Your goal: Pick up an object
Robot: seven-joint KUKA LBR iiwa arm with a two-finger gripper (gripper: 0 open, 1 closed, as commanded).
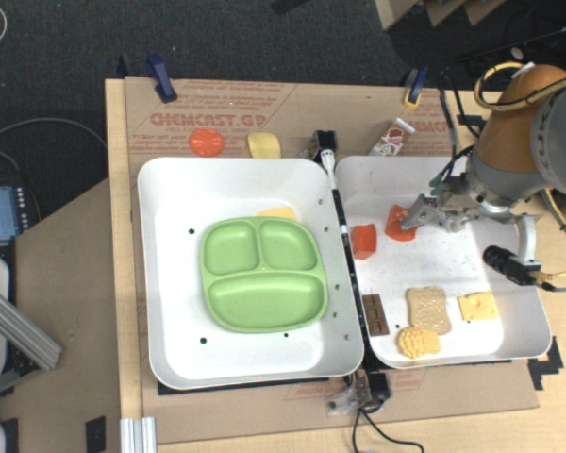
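The jaws [417,217] are reaching at a red piece [400,224].
Whether they are open is not clear; the piece is lying just beside them, so centring first seems wise.

Overhead slanted view of a cardboard-covered bench [132,253] bearing two shallow white bins. The left bin [170,338] holds a green three-compartment plate [262,274], with a pale yellow piece [277,213] just behind its far rim. In the right bin [509,343], the gripper [413,217] reaches in from the right and sits against a red-orange block [399,224]; a second red-orange block [363,241] lies near the bin's left wall. Toward the near edge lie a brown chocolate bar [374,314], a tan cracker-like slab [427,309], a yellow corn cob [418,343] and a yellow cheese wedge [478,307]. Behind the bins rest an orange round piece [207,142], a yellow piece [263,145] and a small wrapped packet [391,140].
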